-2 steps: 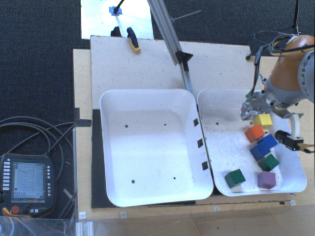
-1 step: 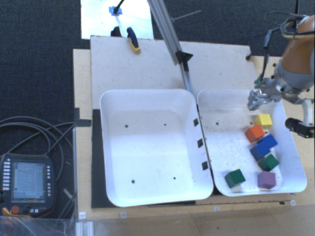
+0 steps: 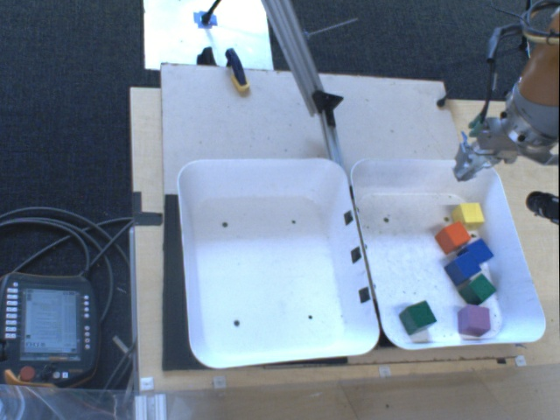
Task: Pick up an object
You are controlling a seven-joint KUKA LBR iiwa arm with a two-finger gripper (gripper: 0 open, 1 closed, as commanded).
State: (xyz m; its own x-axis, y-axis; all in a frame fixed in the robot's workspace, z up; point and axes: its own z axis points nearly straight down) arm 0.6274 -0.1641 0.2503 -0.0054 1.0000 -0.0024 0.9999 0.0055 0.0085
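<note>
Six small blocks are clustered in the right bin (image 3: pixel 385 234), the yellow block (image 3: pixel 469 214) farthest; the gripper (image 3: pixel 466 164), its finger state indiscernible, is poised above the far rim.

No legible text, labels or numbers anywhere

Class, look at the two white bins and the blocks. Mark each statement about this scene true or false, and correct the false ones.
1. All the blocks lie in the right bin. True.
2. The yellow block sits nearest the gripper. True.
3. The gripper holds the orange block. False: the orange block lies on the bin floor, next to the yellow block and the blue block.
4. There is one green block. False: there are two, one green block standing apart and another green block beside the blue one.
5. The purple block lies near the bin's front corner. True.
</note>
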